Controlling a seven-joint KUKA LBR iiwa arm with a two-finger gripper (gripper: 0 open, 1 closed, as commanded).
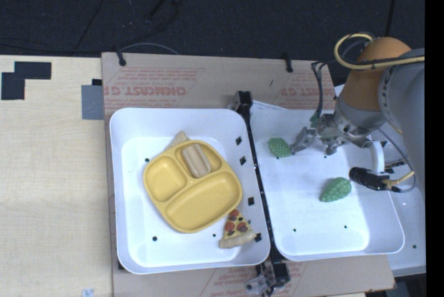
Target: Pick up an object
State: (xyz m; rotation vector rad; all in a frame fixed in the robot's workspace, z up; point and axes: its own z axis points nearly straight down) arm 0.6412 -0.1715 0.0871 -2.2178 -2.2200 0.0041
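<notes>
Dark floor lies behind the tabletop [55, 171]. Reaching low into the right bin [312, 233], the tool [300, 144] sits just beside a small green object [279, 147], likely lining up a grasp; I cannot tell its state.

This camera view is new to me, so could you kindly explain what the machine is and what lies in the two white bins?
One camera looks down at a slant on a bench. The grey arm with the orange band is a robot reaching in from the right; its gripper hangs over the right bin, near a small green piece. I can't tell whether it holds anything. A second green piece lies nearer the middle. The left bin holds a yellow divided plate with a toy hot dog, and a toy pizza slice.
</notes>
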